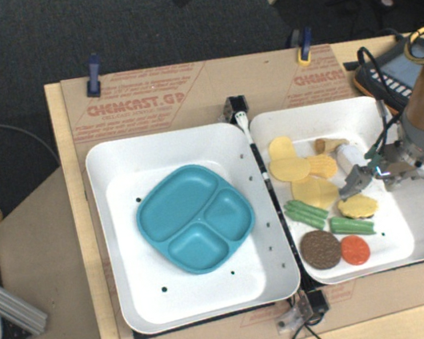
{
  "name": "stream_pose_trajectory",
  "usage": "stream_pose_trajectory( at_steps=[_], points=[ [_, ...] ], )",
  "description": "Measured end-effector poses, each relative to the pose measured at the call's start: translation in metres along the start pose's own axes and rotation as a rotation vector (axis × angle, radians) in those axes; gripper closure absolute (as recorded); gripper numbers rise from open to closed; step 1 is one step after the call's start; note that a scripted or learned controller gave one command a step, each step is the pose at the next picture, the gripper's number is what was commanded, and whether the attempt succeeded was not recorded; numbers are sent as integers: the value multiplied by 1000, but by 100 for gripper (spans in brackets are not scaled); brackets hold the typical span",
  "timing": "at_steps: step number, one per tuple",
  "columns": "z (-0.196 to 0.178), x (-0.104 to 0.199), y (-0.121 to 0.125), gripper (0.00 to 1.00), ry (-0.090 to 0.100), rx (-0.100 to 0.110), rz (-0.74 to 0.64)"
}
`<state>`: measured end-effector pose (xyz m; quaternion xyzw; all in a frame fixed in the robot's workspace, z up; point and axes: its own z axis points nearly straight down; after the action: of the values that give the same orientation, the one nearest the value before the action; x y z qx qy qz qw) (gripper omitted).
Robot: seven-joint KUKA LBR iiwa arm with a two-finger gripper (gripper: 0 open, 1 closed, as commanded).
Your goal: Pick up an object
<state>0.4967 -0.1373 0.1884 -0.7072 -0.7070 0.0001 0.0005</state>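
Over in the right bin [372, 108] the gripper [358, 179] hangs above the food pile, fingers spread, pinching nothing. Just at its 7 o'clock lies a green bean [307, 214], long axis running 10 to 4. Pieces crowd it all round; the left bin [116, 222] holds a blue tray [195, 218].

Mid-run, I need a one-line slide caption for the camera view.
Gripper low over toy food in the right bin; blue divided plate sits in the left bin.
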Motion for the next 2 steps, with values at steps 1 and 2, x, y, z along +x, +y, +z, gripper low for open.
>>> stream_pose_trajectory(
  at_steps=[1,2],
  points=[
    [-73,-18,-17,0,-4,-8,2],
    [-149,-14,19,0,-4,-13,-4]
  ],
)
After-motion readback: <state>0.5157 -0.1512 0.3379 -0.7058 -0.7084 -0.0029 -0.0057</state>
